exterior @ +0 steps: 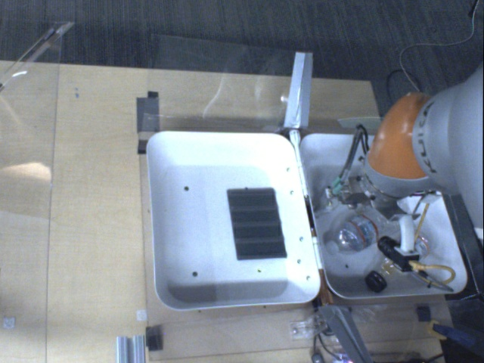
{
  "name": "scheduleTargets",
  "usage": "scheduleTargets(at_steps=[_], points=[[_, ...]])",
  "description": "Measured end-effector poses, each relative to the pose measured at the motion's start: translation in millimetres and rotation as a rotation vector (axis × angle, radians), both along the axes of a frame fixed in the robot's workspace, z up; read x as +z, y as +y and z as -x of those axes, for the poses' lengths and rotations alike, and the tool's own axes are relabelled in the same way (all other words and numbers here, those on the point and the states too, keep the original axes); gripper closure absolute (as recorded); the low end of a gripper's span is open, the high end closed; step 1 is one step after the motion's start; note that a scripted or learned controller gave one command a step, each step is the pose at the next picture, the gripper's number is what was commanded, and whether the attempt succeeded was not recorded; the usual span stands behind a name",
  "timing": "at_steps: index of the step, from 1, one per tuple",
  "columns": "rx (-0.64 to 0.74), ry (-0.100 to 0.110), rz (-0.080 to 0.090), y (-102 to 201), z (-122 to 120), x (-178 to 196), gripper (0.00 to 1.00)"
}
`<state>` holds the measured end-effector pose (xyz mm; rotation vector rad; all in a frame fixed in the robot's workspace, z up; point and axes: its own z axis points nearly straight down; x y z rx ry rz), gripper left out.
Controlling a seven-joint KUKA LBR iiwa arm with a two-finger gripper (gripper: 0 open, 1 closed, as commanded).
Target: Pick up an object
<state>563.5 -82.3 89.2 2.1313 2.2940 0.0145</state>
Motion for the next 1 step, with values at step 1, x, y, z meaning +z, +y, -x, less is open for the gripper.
scheduleTargets(at_steps=[1], points=[[0.116, 0.005, 0.002, -34.9, 36.8, 1.3, 0.00]])
